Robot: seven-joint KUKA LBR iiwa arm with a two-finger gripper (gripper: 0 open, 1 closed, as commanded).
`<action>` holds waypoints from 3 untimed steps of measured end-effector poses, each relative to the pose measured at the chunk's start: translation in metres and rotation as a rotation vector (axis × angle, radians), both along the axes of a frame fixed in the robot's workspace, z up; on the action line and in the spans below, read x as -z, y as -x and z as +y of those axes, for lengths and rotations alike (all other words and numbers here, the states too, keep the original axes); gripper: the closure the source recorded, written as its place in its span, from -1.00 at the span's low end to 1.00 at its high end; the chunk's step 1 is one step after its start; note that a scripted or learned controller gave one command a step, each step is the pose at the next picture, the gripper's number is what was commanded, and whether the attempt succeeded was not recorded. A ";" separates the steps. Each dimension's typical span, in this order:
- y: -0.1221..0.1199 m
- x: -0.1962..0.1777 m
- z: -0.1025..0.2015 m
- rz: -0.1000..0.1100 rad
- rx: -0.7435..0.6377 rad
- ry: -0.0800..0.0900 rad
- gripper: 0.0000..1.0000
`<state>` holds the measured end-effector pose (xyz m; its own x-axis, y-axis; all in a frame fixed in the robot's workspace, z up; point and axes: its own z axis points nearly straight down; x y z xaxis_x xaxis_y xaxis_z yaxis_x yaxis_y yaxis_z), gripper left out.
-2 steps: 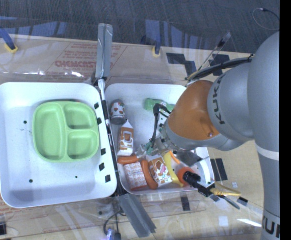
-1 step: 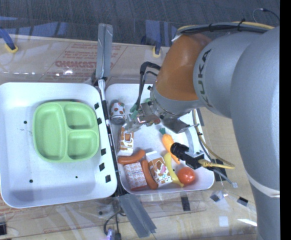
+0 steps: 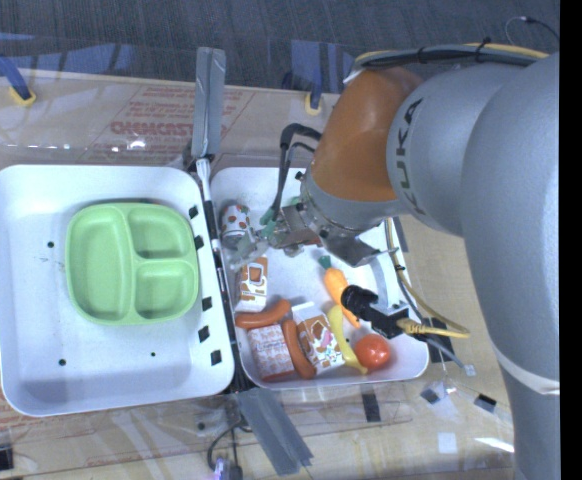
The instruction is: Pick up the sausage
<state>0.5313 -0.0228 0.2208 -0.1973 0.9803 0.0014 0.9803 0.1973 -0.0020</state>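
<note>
A reddish-brown sausage (image 3: 263,316) lies across the front left part of the right bin (image 3: 411,368). A second sausage-like piece (image 3: 297,352) curves beside it, between two small cartons. My gripper (image 3: 279,230) hangs under the orange wrist band over the middle of the right bin. It is behind the sausage and apart from it, close to a small can (image 3: 234,218). The wrist hides much of the gripper.
The right bin also holds a carrot (image 3: 336,283), a banana (image 3: 343,334), a red tomato (image 3: 373,351), a small carton (image 3: 254,280) and another carton (image 3: 317,342). The left bin (image 3: 21,368) holds a green divided plate (image 3: 131,261). The arm covers the right bin's far right side.
</note>
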 end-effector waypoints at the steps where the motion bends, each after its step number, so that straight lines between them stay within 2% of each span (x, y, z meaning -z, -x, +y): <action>1: 0.055 0.030 -0.051 0.002 -0.190 0.000 -1.00; 2: 0.055 0.030 -0.059 0.003 -0.393 -0.002 -1.00; 3: 0.053 0.122 -0.087 -0.006 -0.719 0.001 -1.00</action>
